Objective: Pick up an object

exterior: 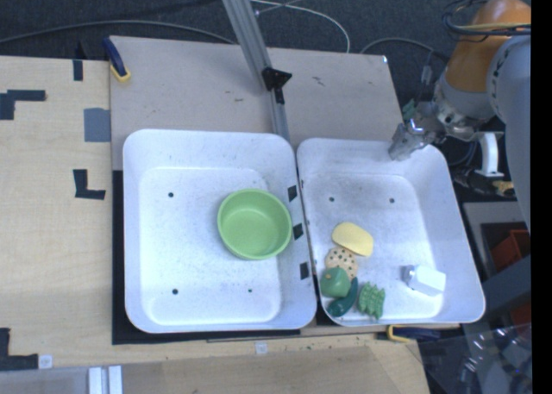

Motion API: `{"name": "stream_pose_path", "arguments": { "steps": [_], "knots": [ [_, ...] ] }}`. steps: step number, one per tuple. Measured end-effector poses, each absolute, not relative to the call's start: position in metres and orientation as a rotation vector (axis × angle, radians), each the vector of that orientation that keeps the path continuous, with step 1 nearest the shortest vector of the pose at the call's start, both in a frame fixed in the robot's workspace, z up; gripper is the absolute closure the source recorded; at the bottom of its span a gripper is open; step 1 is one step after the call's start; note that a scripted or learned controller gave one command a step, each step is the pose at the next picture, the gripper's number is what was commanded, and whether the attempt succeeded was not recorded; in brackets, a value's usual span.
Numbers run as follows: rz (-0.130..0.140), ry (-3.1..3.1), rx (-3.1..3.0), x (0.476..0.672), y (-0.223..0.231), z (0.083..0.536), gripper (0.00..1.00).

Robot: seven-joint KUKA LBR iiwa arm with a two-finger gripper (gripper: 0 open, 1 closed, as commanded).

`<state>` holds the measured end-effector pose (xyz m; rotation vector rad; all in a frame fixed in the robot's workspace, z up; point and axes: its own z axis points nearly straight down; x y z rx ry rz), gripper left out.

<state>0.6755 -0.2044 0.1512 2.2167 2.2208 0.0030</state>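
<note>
My gripper (404,147) hangs over the far right corner of the right bin (448,203), above the rim and apart from every object. A green bowl (254,223) sits upright in the middle of the left bin (151,211). In the right bin's near left part lie a yellow oval piece (353,238), a tan spotted piece (340,260), a green round toy (336,283) and a spiky green toy (372,299), bunched together. A small white block (423,278) rests near the right bin's near right corner.
A slanted grey metal pole (250,34) crosses the bench behind the bins and ends at a black clamp (276,78). A blue and yellow tool (116,59) lies at the bench's far left. White cables (302,13) trail behind the bench.
</note>
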Motion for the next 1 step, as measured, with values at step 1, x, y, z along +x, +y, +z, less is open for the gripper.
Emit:
{"name": "stream_pose_path", "arguments": {
  "steps": [1],
  "knots": [
    [0.005, 2.221, 2.216, 0.6792, -0.1943, 0.2093, 1.0]
  ]
}}
